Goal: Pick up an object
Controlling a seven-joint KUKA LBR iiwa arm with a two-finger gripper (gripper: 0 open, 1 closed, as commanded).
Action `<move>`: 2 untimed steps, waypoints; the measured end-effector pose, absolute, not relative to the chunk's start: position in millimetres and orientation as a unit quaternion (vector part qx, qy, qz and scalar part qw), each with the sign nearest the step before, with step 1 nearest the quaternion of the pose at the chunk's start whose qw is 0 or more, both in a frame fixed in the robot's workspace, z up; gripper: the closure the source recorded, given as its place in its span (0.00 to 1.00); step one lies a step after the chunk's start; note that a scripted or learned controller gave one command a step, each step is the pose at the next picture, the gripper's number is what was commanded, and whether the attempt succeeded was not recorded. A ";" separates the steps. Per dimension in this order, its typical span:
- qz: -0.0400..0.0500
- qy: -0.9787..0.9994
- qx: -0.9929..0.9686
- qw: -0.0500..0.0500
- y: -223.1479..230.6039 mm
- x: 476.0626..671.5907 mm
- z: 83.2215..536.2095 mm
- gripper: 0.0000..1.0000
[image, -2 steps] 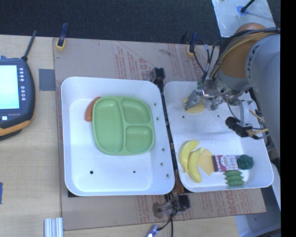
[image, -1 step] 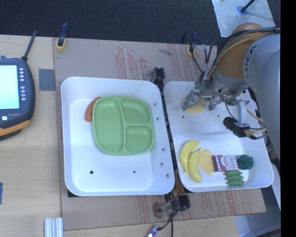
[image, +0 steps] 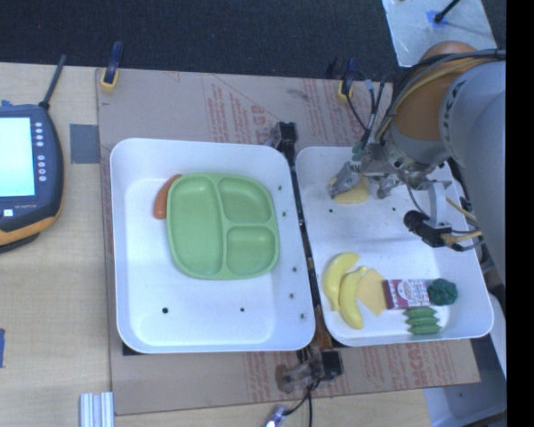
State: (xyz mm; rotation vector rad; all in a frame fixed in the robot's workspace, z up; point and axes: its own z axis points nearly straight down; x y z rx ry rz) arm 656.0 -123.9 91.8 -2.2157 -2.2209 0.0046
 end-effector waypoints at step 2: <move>0.002 -0.708 -0.706 0.003 -116.9 655.7 91.7 0.00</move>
